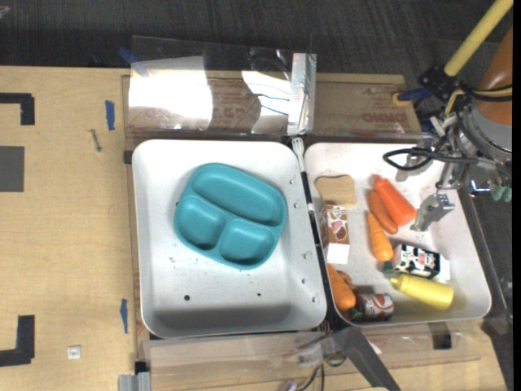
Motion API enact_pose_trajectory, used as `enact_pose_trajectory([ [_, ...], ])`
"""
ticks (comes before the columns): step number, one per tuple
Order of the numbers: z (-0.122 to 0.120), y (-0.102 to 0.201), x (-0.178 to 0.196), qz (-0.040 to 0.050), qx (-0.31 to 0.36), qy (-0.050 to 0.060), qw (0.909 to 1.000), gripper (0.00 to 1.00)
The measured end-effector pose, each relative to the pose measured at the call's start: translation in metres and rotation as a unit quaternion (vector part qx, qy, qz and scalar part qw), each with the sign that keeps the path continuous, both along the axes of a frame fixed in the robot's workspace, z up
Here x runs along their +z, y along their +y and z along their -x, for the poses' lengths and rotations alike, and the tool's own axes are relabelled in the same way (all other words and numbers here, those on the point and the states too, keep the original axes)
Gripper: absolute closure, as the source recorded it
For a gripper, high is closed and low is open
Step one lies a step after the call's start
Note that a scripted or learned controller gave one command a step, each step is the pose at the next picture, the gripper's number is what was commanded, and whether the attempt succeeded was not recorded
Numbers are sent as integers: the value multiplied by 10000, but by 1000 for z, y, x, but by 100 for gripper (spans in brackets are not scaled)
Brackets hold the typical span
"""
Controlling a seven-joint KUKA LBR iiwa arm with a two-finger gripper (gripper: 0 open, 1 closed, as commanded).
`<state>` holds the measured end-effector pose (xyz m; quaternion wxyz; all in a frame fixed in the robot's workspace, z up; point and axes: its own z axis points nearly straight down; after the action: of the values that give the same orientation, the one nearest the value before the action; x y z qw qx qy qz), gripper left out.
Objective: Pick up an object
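I'm eyeing the larger orange carrot [392, 204], right of centre in the right bin [472, 255]; looks light, stiff and slick, so I'd pinch its middle across the width; it's orange, tapered, lying slantwise; my gripper [430, 212] hangs just right of it, whether wide or narrow I cannot tell.

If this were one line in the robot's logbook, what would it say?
stage: reaching | gripper: above right bin, near carrots | held: nothing seen | left bin: teal tray

Bins [155, 169]: smooth white plastic
Divided plate [231, 213]: teal plastic, matt
Bench [65, 218]: pale wood
Yellow bottle [423, 290]: shiny plastic
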<state>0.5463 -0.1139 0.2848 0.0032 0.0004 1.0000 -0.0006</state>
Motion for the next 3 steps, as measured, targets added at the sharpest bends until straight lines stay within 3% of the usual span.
enact_pose_trajectory([
  [1,-22,-11,-187,9,1385,-21,9904,0],
  [2,17,1,-195,-1,-3,-35,10000,0],
  [3,13,2,-182,9,8,-99,10000,100],
])
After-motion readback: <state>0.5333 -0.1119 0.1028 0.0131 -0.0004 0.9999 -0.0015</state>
